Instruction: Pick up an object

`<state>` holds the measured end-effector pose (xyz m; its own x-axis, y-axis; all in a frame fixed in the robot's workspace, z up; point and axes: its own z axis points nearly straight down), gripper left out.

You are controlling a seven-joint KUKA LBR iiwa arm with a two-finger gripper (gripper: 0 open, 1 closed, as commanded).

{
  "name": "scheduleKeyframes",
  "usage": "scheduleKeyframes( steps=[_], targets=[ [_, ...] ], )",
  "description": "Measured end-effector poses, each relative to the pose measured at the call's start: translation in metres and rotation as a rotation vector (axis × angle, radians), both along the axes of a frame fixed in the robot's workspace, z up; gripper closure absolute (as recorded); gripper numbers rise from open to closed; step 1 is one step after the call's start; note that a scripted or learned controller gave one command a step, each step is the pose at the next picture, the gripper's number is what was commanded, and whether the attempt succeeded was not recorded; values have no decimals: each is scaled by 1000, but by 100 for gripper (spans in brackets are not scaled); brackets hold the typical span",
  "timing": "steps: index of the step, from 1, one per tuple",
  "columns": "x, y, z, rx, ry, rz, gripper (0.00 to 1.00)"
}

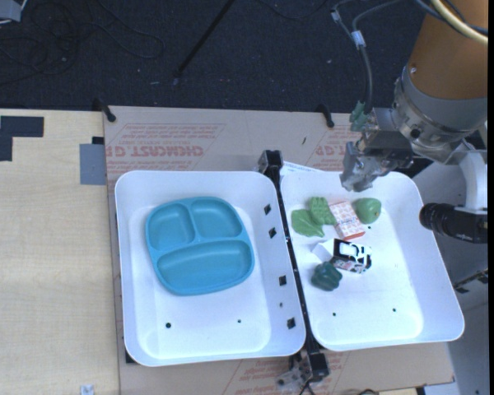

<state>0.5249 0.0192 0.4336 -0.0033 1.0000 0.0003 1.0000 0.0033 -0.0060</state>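
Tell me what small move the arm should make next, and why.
Probably lower the gripper toward the small red and white packet just below it. The gripper hangs over the far edge of the right bin, holding nothing visible, and the packet is the nearest item.

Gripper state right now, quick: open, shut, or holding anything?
Gripper: cannot be told; it hangs above the right bin's far edge, nothing visibly held.

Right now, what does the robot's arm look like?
The arm is thick and round, with a big orange band on top and grey metal rings below it. A thin grey cable loops down beside it to a small green part. The gripper at the end is grey, shiny metal.
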Motion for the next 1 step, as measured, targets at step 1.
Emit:
scheduleKeyframes(
  steps=[1],
  targets=[
    [-26,49,-30,0,1,2,100]
  ],
)
